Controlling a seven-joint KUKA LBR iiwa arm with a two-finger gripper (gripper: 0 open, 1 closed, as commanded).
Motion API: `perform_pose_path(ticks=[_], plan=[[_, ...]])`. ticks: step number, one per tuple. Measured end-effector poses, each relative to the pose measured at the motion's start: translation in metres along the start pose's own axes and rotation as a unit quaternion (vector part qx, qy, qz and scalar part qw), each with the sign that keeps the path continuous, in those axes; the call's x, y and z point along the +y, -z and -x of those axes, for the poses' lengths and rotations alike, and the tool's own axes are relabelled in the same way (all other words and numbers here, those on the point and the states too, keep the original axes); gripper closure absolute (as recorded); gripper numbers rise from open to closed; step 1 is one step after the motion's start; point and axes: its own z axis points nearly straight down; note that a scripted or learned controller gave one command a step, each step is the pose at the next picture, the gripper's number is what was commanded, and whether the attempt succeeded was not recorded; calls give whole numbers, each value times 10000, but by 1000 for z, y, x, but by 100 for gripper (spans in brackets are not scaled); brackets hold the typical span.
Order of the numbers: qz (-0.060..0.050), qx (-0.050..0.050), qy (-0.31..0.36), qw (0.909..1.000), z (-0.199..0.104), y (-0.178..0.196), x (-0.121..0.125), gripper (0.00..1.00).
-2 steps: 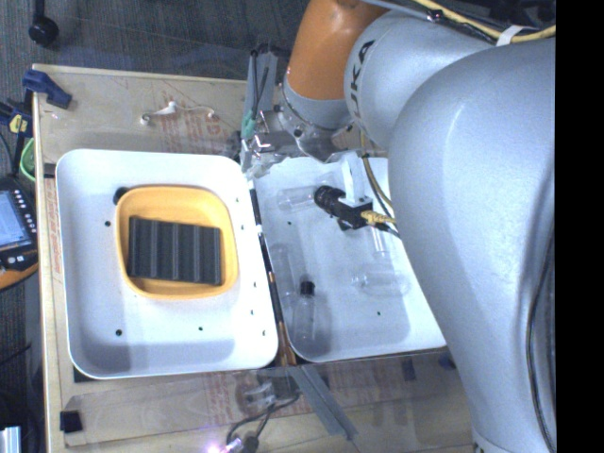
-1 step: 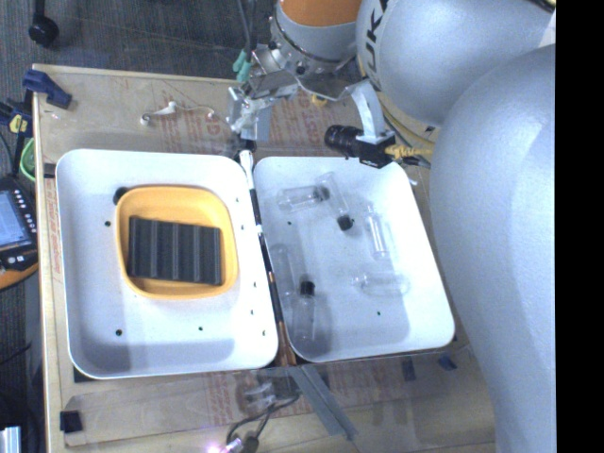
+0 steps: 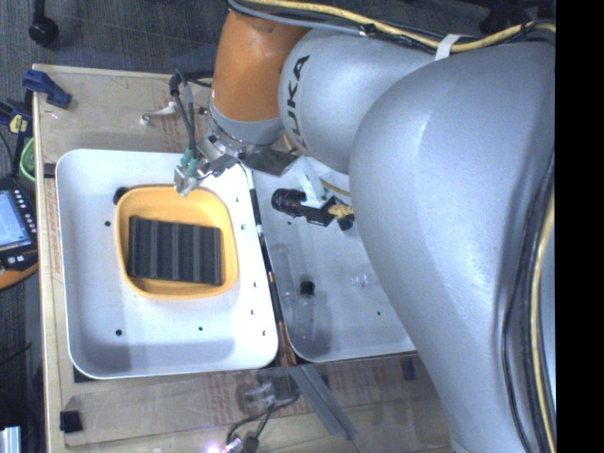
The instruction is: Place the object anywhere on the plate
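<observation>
We see the gripper (image 3: 189,175) at the far rim of the yellow plate (image 3: 125,229) in the left bin (image 3: 85,291), its grip too small to tell, a small clear bottle (image 3: 306,300) lying in the right bin (image 3: 344,340) under the bulky grey arm (image 3: 444,177), all on a wooden tabletop (image 3: 104,97) above grey carpet (image 3: 113,17).

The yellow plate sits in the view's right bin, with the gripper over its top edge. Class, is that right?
No. The camera view shows the yellow plate in the view's left bin, not the right; the gripper is indeed over its top edge.
</observation>
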Motion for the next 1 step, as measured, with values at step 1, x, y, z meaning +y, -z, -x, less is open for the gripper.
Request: perform_pose_path(ticks=[1], plan=[[1, -2, 0, 10000, 0, 0, 0, 0]])
